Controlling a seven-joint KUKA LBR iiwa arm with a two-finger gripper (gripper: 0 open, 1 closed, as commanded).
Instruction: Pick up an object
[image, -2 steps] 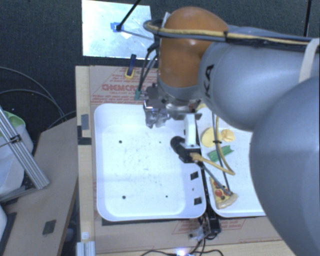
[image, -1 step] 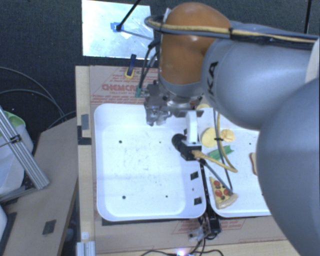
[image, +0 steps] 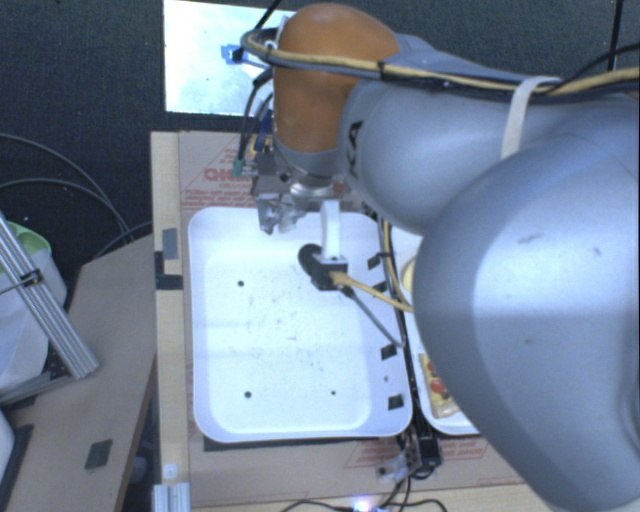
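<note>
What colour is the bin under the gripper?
The bin is white with a few small dark dots on its floor, seen best in the camera view.

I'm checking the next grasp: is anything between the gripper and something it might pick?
The gripper hangs at the left bin's far edge. The one loose thing in sight, a yellow-red item, lies in the right bin, partly hidden by the arm. Between them stand only the bins' adjoining walls.

Floor of the shallow white plastic left bin (image: 250, 340) is lying open along near edge, left edge and middle. The grey metal arm with orange band (image: 500, 250) and its gripper (image: 277, 216) are crowding the far edge; the arm is covering the right white bin (image: 453, 427).
</note>
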